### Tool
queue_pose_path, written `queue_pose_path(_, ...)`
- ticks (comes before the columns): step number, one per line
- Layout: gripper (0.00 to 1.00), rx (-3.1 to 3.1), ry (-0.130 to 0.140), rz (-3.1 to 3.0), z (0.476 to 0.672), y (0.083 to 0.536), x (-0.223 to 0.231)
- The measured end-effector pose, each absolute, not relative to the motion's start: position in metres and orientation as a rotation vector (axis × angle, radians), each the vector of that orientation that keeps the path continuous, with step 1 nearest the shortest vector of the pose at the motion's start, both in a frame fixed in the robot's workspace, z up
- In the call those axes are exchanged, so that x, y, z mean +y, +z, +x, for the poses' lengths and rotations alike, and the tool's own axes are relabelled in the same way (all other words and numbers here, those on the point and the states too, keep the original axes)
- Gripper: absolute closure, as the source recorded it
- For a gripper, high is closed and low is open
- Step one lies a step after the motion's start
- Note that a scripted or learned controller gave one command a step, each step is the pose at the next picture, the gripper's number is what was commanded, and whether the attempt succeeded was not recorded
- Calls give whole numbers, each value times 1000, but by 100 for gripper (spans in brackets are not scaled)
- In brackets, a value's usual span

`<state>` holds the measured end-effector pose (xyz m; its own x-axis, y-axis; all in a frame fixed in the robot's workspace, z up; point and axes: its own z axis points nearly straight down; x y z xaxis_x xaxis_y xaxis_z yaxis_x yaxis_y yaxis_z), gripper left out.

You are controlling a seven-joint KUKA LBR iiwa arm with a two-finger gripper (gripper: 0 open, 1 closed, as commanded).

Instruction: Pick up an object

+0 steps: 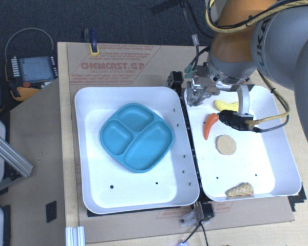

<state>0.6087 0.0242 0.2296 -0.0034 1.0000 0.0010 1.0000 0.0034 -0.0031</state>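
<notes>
On the desk point(118, 70) we are looking down at two shallow white bins sitting side by side. Lying in the left bin point(92, 188) is a blue divided plate point(137, 136) with three compartments. Resting in the right bin point(277, 168) we are seeing an orange carrot-like piece point(210, 124), a yellow banana-like piece point(226, 105), a round tan cookie point(226, 145) and a pale crusty piece point(239, 190) near the front wall. The grey arm with its orange band point(241, 19) is reaching in from the right, and its hand point(195, 94) is hanging over the back left corner of the right bin, just beside the yellow piece. We cannot tell how wide it is standing.
</notes>
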Motion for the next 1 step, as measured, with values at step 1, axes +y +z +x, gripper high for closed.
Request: queue_pose_path(1,100,-2227,-4,-2218,614,236,76)
